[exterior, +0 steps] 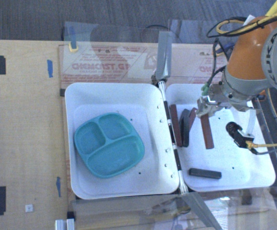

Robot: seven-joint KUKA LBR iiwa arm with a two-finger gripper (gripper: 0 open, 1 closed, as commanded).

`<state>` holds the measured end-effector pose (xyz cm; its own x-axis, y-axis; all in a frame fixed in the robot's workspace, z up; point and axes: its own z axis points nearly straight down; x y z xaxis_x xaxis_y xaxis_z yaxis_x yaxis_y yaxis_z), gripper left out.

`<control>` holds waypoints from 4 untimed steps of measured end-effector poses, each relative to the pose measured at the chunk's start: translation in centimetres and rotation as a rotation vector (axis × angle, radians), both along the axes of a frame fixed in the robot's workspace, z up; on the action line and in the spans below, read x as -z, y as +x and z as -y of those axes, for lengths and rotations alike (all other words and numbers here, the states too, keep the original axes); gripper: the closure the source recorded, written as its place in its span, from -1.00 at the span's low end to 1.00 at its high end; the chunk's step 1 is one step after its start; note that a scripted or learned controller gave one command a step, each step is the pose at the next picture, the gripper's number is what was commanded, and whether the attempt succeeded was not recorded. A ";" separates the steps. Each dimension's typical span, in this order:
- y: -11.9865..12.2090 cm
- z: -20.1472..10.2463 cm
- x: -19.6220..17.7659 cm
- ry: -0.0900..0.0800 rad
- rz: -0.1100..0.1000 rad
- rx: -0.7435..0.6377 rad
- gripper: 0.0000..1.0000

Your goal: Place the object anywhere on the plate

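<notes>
Plate (109, 145) is blue-green, with three sections, and it lies flat in the left bin (72, 99), a bit nearer that bin's left wall than its right wall. Nothing lies on the plate, so the job is not done yet.

All the loose things are in the right bin (241, 169). A brown stick (207, 134) lies near the middle of that bin, pointing from the far edge toward the near edge. A second brown stick (173, 123) lies along the bin's left wall, and a dark curved thing (185, 127) sits just beside it. A black bar (205, 173) lies flat close to the near edge, well apart from the others.

The gripper (209, 108) is over the far part of the right bin, right at the top end of the middle brown stick. The grey and orange arm (253, 56) covers much of it, so I cannot tell if the gripper is open or closed, or if it has hold of the stick at all.

I think this is the picking-up step, and the middle brown stick looks like the one it is after. Next, the gripper needs a good hold on the stick. Then it must lift it high enough to get over the two walls between the bins, go left, and let it down on the plate. The stick is long and thin, so it could tip or slip out.
</notes>
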<state>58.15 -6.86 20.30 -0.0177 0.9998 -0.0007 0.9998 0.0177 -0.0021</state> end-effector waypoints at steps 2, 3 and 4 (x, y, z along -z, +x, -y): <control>-4.5 -16.3 0.6 0.001 -0.002 -0.046 1.00; -3.6 -24.0 1.3 0.001 0.003 -0.322 1.00; -3.6 -24.0 1.3 0.001 0.004 -0.322 -1.00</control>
<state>54.55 17.16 19.00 -0.3331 0.9429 -0.0004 0.9429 0.3331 0.0017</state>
